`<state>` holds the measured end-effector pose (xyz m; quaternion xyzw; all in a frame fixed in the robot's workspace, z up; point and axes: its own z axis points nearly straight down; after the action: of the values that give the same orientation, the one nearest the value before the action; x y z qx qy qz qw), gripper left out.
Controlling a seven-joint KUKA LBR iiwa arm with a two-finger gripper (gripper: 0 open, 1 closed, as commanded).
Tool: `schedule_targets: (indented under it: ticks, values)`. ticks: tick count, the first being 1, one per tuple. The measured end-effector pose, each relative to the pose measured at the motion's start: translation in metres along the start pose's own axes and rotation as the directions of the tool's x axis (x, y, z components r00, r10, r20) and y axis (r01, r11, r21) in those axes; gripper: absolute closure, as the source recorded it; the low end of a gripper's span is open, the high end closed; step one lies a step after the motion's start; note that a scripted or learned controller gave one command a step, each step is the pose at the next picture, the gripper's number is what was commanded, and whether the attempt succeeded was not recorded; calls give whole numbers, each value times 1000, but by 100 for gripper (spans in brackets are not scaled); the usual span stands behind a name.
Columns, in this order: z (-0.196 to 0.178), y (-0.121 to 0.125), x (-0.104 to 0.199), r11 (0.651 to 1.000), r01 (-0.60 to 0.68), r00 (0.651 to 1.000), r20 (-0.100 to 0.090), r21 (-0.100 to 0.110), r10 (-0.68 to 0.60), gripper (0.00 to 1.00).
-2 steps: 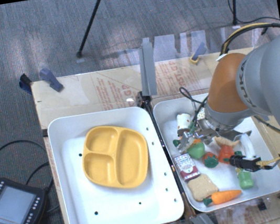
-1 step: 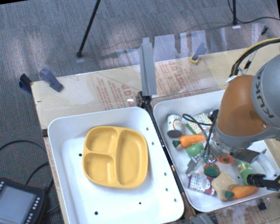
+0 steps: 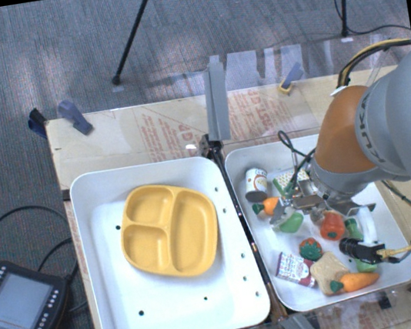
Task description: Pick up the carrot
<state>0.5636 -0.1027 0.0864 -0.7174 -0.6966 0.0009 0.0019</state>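
The carrot (image 3: 359,280) is orange with a green leafy end pointing left. It lies flat at the front edge of the right bin (image 3: 402,244), beside a slice of toast (image 3: 328,266). My gripper (image 3: 297,205) hangs low over the middle of the same bin, well behind and to the left of the carrot. It is above a green toy vegetable (image 3: 292,223) and next to a small orange piece with a dark green end (image 3: 271,205). Nothing can be seen held in it.
The right bin also holds a small can (image 3: 255,180), a green-and-white packet (image 3: 284,182), a red tomato (image 3: 331,226), a strawberry (image 3: 309,248) and a red packet (image 3: 291,267). In the left bin (image 3: 112,308) lies a yellow divided plate (image 3: 171,229).
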Motion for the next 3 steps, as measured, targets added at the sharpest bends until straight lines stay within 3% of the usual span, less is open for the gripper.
schedule_targets:
  ticks: [1, 2, 3]
  values:
    - [-104, 39, 27, 991, 135, 991, 2, -9, -135, 0]
    - [-100, 37, 27, 991, 135, 991, 1, -1, -135, 0]
    - [1, 14, 20, 954, 301, 954, -2, 5, -301, 0]
